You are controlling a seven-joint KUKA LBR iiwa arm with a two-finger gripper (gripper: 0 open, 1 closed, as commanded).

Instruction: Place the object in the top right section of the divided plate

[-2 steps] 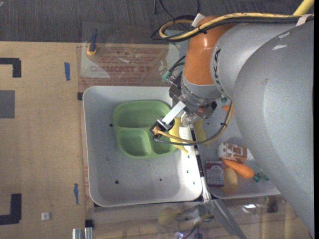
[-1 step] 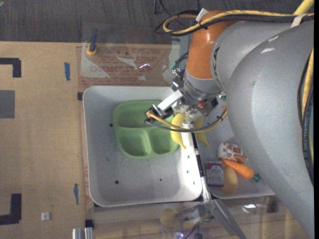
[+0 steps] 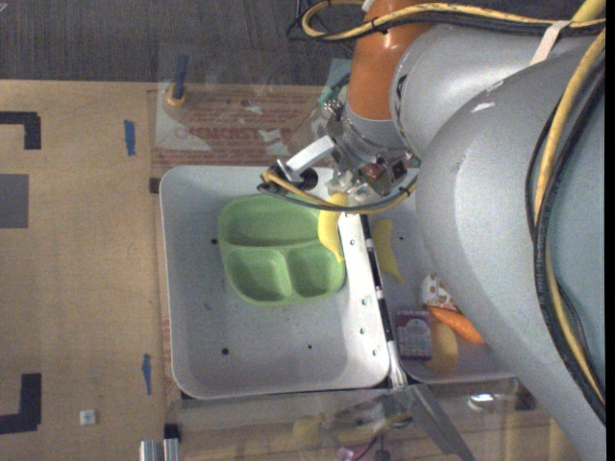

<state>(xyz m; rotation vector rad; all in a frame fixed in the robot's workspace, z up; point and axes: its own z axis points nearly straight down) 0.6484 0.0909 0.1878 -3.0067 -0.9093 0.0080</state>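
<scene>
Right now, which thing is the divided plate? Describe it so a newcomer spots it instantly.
Start at the two white bins; take the left bin, the one farther from the arm. The divided plate lies in its upper half, just below the gripper. It is the only light green thing there, rounded, with one large section and two smaller ones, unlike the yellow, orange and red items in the right bin.

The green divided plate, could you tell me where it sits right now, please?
The green divided plate lies in the left white bin, toward its upper right, with the tool above its right rim.
</scene>
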